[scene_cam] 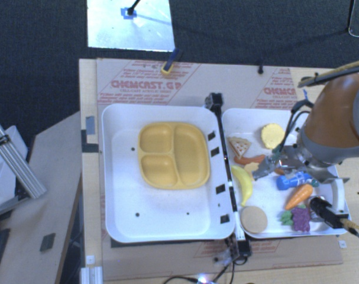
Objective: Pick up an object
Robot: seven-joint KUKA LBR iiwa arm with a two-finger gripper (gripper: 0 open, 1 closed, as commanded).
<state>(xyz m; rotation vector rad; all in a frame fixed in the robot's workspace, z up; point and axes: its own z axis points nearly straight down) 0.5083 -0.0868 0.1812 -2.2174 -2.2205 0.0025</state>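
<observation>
Over right bin (339,226) centre, pincer (268,169) state unclear, crowded by banana (245,184), carrot (299,196).

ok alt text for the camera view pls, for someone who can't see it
A grey and orange robot arm reaches from the right over the right white bin, its gripper low among toy food: a banana, carrot, sandwich wedge, purple grapes and a blue object. The left white bin holds a yellow divided tray.
</observation>
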